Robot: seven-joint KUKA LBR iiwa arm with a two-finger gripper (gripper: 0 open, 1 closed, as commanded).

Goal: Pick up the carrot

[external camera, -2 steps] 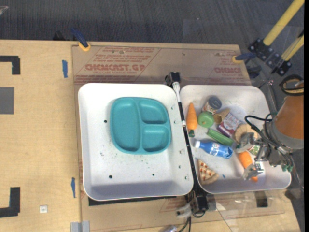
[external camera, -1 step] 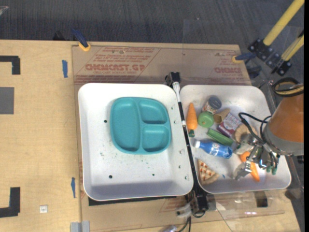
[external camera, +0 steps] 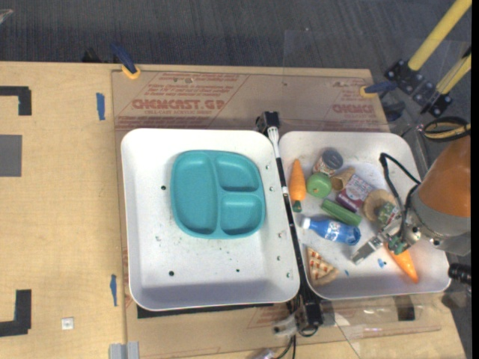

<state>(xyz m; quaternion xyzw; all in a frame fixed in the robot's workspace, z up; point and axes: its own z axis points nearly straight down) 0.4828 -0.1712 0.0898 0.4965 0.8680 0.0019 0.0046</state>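
Carrot [external camera: 298, 181] lies in the right bin [external camera: 419, 284], at roughly ten o'clock from that bin's centre, close to the divider beside the left bin [external camera: 150, 223]. I note a second orange carrot-like piece [external camera: 405, 262] at five o'clock in the same bin, just beside the tool [external camera: 394, 239]. The arm [external camera: 447, 193] reaches in from three o'clock. Whether the tool is open or closed I cannot tell; clutter hides it. A teal divided plate [external camera: 218, 194] sits in the left bin. A blue bottle [external camera: 332, 230] and a green cylinder [external camera: 340, 212] lie mid-bin on the desk's right side.
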